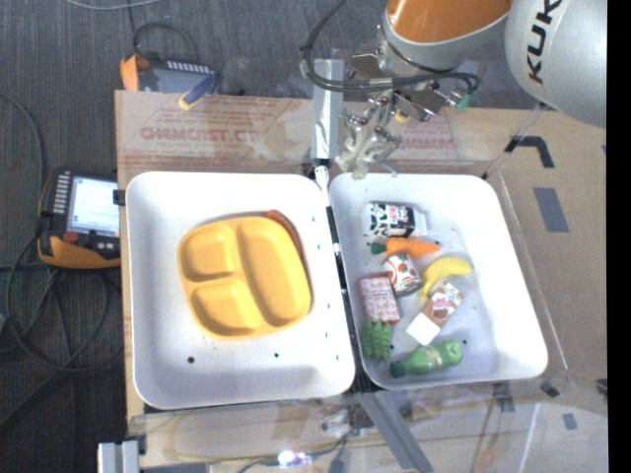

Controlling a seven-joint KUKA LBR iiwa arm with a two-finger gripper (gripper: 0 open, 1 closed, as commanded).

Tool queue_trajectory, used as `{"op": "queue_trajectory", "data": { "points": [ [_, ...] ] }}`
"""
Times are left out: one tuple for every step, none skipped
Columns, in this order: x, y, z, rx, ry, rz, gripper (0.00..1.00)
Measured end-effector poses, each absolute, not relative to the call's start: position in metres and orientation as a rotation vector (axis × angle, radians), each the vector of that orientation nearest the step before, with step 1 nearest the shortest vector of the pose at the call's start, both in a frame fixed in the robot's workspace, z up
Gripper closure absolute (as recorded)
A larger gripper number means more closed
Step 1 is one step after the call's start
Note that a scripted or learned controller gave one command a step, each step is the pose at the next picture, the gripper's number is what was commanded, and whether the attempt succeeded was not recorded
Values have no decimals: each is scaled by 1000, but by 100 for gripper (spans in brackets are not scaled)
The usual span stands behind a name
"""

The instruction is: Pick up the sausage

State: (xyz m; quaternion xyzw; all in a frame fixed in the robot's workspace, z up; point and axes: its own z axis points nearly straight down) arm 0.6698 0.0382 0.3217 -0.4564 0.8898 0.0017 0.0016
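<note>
The sausage [285, 224] shows as a thin reddish-brown sliver in the left bin [158, 363]. It is tucked against the upper right edge of the yellow divided plate [245, 274], which hides most of it. My gripper [367, 152] hangs over the bench just beyond the far rims of the two bins, near the seam between them. It is up and to the right of the sausage, well apart from it. The gripper looks open, with nothing between its fingers.
The right bin [513, 333] holds a cow-pattern carton [391, 219], a carrot [414, 247], a banana [447, 269], a small can [404, 275], a pink packet [380, 299] and green items [429, 358]. The divider rims [333, 264] run between the bins.
</note>
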Motion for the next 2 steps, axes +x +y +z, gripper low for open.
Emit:
{"op": "queue_trajectory", "data": {
  "points": [
    [669, 41, 334, -1690, 2643, 3, 100],
    [671, 43, 342, -1684, 2639, 14, 100]
  ]
}}
